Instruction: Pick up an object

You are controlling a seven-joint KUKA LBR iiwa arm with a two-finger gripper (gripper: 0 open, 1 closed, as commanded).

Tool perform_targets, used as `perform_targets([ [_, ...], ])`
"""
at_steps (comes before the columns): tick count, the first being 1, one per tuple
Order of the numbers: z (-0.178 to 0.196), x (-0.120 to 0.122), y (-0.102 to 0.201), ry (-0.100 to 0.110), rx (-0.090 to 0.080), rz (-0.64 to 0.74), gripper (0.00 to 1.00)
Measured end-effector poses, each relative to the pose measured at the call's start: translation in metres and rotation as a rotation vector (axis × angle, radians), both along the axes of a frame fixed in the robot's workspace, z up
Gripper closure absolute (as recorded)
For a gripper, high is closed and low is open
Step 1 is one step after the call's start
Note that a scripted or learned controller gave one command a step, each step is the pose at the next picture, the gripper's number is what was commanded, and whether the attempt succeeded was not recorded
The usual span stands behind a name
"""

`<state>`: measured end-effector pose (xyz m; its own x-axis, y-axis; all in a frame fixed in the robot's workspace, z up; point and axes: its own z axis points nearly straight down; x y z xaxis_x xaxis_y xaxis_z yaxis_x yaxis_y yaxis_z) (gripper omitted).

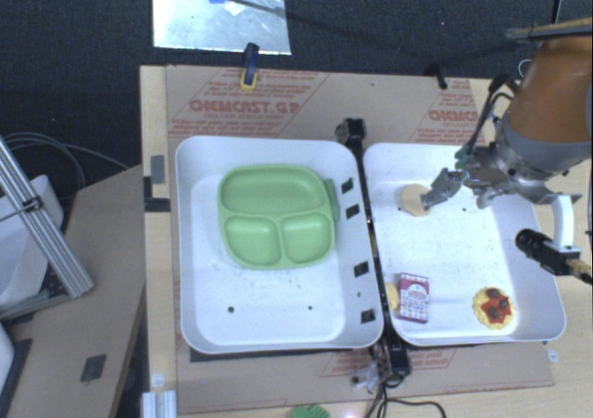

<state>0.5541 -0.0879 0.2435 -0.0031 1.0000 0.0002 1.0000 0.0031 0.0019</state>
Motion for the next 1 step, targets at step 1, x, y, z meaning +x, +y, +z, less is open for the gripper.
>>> perform_targets([
  [1, -0.074, 0.0195, -0.0319, 0.004, -0.001, -0.004, 0.0],
])
